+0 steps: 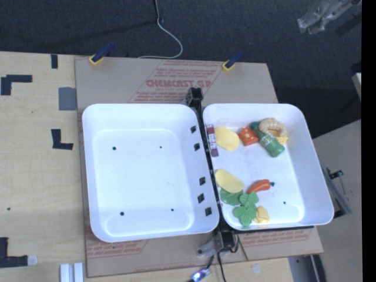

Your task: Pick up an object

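Gripper (329,7) high at far right, blurred, well clear of the bins; can't tell its state. Toys crowd the right bin (311,157). The orange pepper (259,186) lies apart from its neighbours: descend straight over it, close across its narrow width.

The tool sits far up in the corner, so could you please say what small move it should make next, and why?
Probably swing the tool down and left toward the right bin. It hovers off the bench, far from everything, while the toys, such as the orange pepper, lie in that bin.
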Robot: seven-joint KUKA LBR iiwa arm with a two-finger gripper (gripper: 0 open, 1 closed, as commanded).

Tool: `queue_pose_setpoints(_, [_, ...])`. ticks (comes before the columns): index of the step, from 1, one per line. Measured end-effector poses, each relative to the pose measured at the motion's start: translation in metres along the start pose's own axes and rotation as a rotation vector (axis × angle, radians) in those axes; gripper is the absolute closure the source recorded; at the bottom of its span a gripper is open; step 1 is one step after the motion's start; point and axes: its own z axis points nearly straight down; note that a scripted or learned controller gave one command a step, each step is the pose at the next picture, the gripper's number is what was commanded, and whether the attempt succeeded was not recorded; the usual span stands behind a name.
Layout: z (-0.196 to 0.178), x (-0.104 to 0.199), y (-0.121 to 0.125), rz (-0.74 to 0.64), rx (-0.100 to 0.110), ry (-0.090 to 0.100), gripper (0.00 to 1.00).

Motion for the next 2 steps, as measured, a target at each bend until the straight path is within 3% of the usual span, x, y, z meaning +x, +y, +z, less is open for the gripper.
queue_pose_setpoints(1, [0.011, -0.050, 0.015, 0.007, 0.018, 0.000, 1.00])
queue_pose_setpoints(2, [0.012, -0.115, 0.019, 0.009, 0.018, -0.001, 1.00])
